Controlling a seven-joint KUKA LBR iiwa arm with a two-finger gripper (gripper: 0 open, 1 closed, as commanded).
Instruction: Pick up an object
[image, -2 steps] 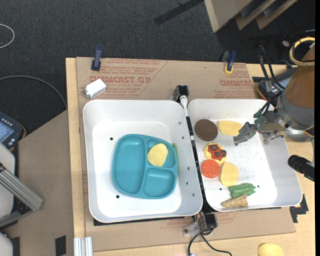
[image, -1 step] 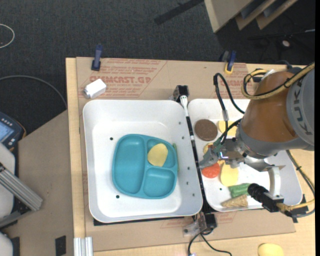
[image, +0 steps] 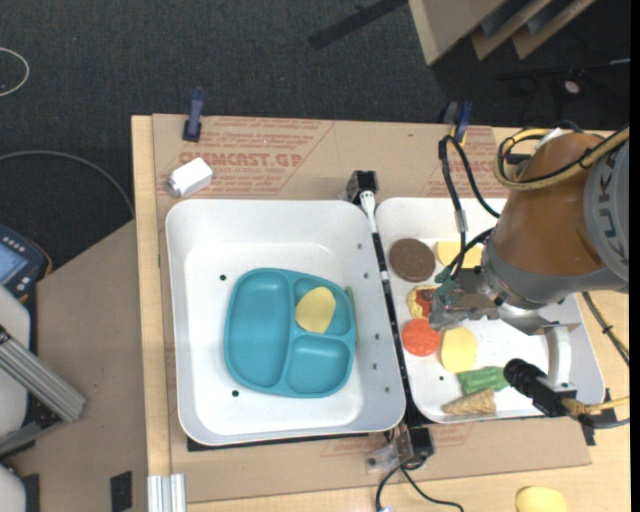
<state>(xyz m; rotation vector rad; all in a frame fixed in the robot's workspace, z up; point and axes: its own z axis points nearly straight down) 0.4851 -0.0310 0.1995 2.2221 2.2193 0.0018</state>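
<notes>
Bench (image: 250, 165) of brown cardboard carries 2 white bins side by side. The left bin (image: 200, 250) holds a teal divided plate (image: 262, 330) near its centre, with a pale yellow piece (image: 316, 310) in the plate's upper right compartment. The right bin (image: 425, 405) holds the loose toy foods: a brown disc (image: 411, 259) toward its far left corner, a red-orange round (image: 421, 339) by its left wall, a yellow round (image: 460, 349) just beside that, then a green piece (image: 481, 380) and a tan wedge (image: 472, 404) along the near edge.

The arm (image: 555, 220) hangs over the right bin, its gripper (image: 440, 305) low above the red-orange round; whether it is open or closed I cannot tell.

Done well, this step means settling on 1 item, probably the red-orange round, centring over it, and descending straight so the neighbouring yellow round is not nudged or caught.

Red print along the bench's far edge reads roughly "SUMCAST", the rest too faint to make out.
</notes>
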